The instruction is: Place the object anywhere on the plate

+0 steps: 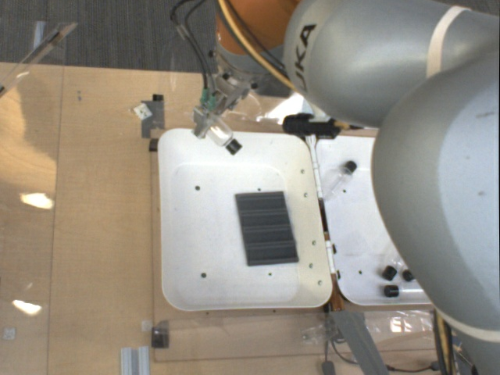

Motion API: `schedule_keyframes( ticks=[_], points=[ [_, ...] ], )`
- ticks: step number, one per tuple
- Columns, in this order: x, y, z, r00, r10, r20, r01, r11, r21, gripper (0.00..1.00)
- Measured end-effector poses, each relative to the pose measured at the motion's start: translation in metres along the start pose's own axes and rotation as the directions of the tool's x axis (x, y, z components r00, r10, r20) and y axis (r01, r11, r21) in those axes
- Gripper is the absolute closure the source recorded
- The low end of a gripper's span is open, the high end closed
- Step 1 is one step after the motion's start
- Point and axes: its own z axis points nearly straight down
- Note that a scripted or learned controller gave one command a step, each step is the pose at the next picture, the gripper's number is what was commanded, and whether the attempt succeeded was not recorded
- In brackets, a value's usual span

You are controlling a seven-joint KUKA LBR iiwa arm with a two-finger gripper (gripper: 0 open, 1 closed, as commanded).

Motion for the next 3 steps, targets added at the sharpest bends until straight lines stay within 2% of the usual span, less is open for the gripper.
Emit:
schedule_keyframes(
  ticks=[1, 2, 3],
  points=[
    [0.018, -0.006, -0.002, 0.841, -0.541, 0.001, 0.541, 0.841, -0.002, 1.00],
    [0.027, -0.001, -0.060, 0.410, -0.912, 0.005, 0.912, 0.410, -0.003, 1.00],
    [0.009, 0.011, -0.096, -0.568, -0.823, 0.005, 0.823, -0.568, 0.000, 1.00]
  ],
)
